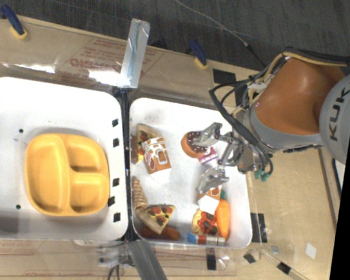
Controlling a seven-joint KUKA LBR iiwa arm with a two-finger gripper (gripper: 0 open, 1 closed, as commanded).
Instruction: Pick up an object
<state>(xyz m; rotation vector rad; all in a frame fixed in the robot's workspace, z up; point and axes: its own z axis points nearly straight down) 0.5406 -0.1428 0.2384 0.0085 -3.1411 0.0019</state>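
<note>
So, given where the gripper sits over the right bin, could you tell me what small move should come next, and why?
Probably a short descent straight down. The gripper hangs over the right bin with nothing visibly between its fingers, and small toys lie just beneath it: a white piece beside an orange carrot. The donut sits just to its left.

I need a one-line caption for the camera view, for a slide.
KUKA arm's end effector over the right bin of toy food, near a chocolate donut; a yellow divided tray lies in the left bin.
</note>
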